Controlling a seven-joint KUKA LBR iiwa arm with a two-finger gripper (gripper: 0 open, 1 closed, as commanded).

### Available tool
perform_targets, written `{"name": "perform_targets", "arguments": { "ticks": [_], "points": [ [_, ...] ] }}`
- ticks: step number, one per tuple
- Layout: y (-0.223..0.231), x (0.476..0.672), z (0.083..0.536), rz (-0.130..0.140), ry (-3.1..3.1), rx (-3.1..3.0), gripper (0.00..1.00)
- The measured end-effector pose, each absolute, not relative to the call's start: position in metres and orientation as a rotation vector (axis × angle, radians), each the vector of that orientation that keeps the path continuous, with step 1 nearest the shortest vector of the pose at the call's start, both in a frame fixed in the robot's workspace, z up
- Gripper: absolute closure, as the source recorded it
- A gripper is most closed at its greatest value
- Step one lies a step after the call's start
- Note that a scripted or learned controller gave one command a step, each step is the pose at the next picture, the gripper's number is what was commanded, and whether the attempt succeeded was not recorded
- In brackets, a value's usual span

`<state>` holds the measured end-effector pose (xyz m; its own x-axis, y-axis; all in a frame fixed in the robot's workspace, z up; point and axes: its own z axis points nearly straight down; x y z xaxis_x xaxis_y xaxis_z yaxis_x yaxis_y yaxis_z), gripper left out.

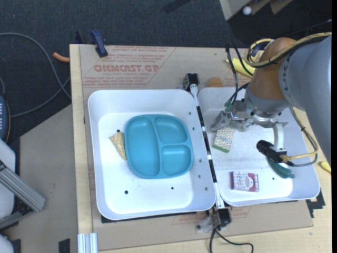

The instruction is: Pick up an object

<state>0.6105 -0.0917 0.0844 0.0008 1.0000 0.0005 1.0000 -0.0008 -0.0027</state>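
In the right bin [305,186], a small red packet [244,181] lies at 6 o'clock, and a patterned packet [224,139] lies at 9 o'clock, near the inner wall. The gripper [231,121] hangs just above this patterned packet, at 11 o'clock; I cannot tell how its claw stands. I think the flat packet can slip away because it offers little edge and lies near the wall.

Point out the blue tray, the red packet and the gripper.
blue tray [158,145], camera view, on its large left compartment.
red packet [244,182], camera view, on its printed face.
gripper [227,122], camera view, between its fingertips.
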Motion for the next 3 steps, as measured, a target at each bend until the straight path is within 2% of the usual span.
{"name": "perform_targets", "arguments": {
  "ticks": [1, 2, 3],
  "points": [
    [-0.092, 0.611, 0.095, 0.001, -2.220, -2.222, 1.00],
    [-0.092, 0.611, 0.095, 0.001, -2.220, -2.222, 0.00],
    [-0.098, 0.591, 0.084, 0.002, -2.219, -2.221, 0.00]
  ]
}}
